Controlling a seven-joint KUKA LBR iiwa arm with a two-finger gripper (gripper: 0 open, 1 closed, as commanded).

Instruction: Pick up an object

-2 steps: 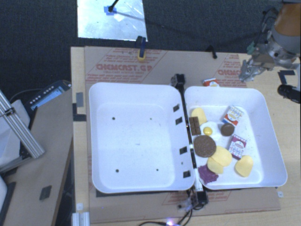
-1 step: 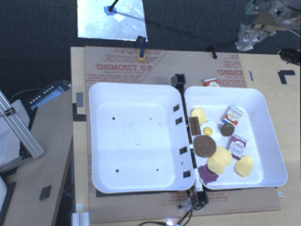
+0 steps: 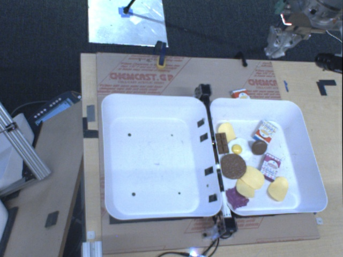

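Up at one o'clock, beyond the far edge of the bench, the gripper (image 3: 278, 43) hangs well apart from both bins, and nothing shows between its fingers. The wrist and its cabling blur together there, so I cannot tell whether those fingers are spread or drawn together. My judgement is that the arm waits clear of the bins so the camera sees their whole contents before a target is chosen; no descent has begun.

Every candidate for picking lies in the right bin (image 3: 305, 143), crowded toward its nine-o'clock side against the divider. A brown round disc (image 3: 233, 166) sits near the middle of the cluster, touching a yellow lump (image 3: 250, 181) at its five o'clock. Another yellow piece (image 3: 278, 189) lies just beside that, and a purple scrap (image 3: 235, 197) rests near the bin's six-o'clock wall. Toward twelve o'clock are a pale yellow piece (image 3: 226, 131), a dark chocolate-like bar (image 3: 221, 142) hard against the divider, and a small red-and-white carton (image 3: 265, 130). A second printed carton (image 3: 271, 166) lies at three o'clock of the disc, with a small brown ball (image 3: 259, 147) between the two cartons.

The left bin (image 3: 107, 159) likely serves as the drop side. The cartons stand slightly apart from their neighbours, so they look the easier grasps; the disc lies flat and would probably resist a two-finger pinch.
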